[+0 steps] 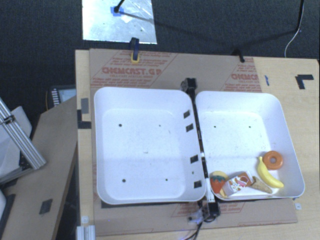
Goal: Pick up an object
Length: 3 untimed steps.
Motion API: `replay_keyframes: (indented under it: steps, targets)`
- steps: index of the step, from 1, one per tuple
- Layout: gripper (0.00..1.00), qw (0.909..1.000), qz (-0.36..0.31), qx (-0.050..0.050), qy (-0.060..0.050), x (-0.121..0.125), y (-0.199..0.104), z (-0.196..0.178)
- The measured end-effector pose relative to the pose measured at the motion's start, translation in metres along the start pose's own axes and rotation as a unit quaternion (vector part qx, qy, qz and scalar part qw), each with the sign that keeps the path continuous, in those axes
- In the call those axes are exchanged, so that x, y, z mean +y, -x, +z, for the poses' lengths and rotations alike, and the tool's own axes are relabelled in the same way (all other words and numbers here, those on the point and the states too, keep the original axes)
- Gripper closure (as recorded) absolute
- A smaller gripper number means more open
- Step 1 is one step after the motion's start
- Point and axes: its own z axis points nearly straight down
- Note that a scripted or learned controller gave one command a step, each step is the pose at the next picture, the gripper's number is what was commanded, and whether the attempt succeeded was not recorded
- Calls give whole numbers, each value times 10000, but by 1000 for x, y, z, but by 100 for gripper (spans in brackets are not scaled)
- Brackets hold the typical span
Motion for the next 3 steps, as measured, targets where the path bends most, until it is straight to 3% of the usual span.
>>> replay_keyframes:
  steps: [1, 2, 3]
  targets:
    - [100, 10000, -10, 2, -1, 0, 25, 0]
    - [100, 10000, -35, 6, -2, 0, 24, 0]
    - [100, 10000, -62, 7, 4, 138, 21, 3]
